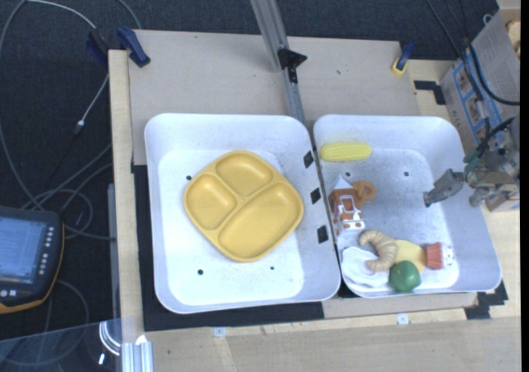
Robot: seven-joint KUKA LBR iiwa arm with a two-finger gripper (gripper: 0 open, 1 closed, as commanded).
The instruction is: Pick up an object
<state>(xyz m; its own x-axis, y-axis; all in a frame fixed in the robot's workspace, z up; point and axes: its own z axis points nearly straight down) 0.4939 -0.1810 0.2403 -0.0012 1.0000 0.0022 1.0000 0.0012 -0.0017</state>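
The right bin (413, 132) holds several small things. A yellow corn cob (345, 151) lies near its far left corner. An orange and white toy (348, 204) sits by the left wall. At the near side, a tan curved piece (379, 247), a green ball (404, 277), a yellow piece (411, 253) and an orange block (437, 256) cluster on a white cloth (357, 267). My gripper (463, 190) hangs over the bin's right edge. It is open, nothing sits between its fingers, and it stays apart from all the objects.
The left bin (165, 197) holds a yellow divided plate (243, 205). A metal pole (264, 7) slants down to the divider between the bins. Blue and yellow clamps sit on the bench's far corners. Cables and a tablet lie at the left.
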